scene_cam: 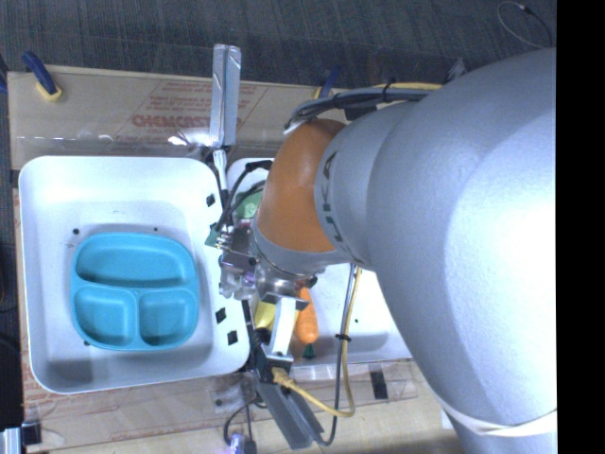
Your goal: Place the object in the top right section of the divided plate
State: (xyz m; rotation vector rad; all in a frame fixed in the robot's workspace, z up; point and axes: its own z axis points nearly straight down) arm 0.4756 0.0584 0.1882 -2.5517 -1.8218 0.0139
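Gripper point(244, 277) low over right bin point(371, 322); grip state: cannot tell. Orange carrot point(307, 322) at its 4 o'clock, apparently ungrasped. Divided plate point(137, 289) at 9 o'clock. Centre squarely over carrot before pinching.

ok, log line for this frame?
arm: over right white bin | blue divided plastic plate: left white bin | orange carrot-shaped toy: right bin, grasp unclear

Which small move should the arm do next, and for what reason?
Probably lower the gripper toward the orange carrot-like object to grasp it. That object lies in the right bin beside the gripper, while the blue divided plate sits in the left bin.
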